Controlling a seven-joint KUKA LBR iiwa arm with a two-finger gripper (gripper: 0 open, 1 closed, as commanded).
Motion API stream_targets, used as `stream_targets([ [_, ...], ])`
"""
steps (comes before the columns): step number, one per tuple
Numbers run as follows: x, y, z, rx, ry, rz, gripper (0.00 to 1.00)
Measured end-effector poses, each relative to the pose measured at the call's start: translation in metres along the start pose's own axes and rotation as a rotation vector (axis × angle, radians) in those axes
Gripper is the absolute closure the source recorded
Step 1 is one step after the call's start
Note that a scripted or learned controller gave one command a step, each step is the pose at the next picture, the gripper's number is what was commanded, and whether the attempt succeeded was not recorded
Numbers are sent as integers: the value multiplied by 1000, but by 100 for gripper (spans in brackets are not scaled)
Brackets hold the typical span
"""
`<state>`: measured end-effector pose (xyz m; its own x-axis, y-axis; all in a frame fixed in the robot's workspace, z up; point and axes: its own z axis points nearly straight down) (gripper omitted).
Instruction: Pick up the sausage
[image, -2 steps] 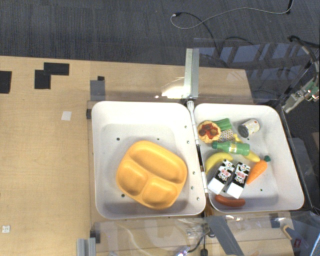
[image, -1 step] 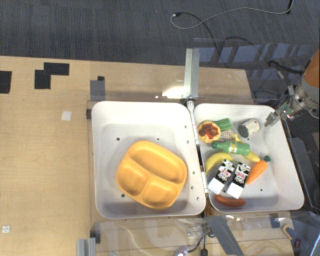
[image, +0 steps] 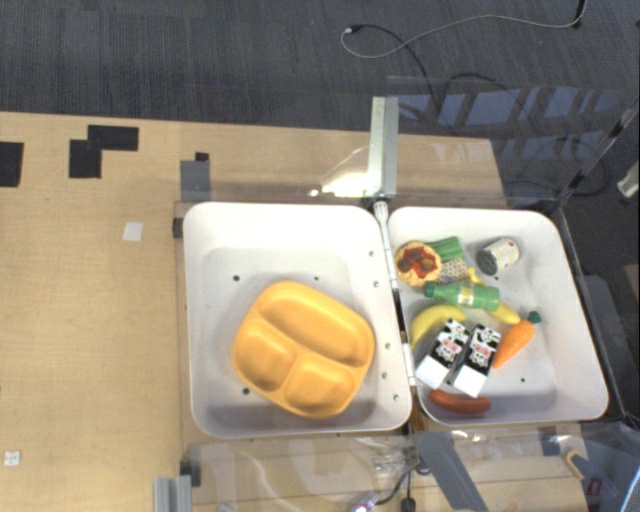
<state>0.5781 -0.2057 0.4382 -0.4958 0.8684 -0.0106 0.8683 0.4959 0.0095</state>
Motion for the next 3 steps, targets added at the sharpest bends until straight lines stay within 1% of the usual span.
stream_targets([
  [1, 9, -15, 83, 1, 3, -570, 100],
  [2, -11, 21, 0, -3, -2, -806, 100],
  [3, 30, 63, 0, -4, 0, -830, 100],
])
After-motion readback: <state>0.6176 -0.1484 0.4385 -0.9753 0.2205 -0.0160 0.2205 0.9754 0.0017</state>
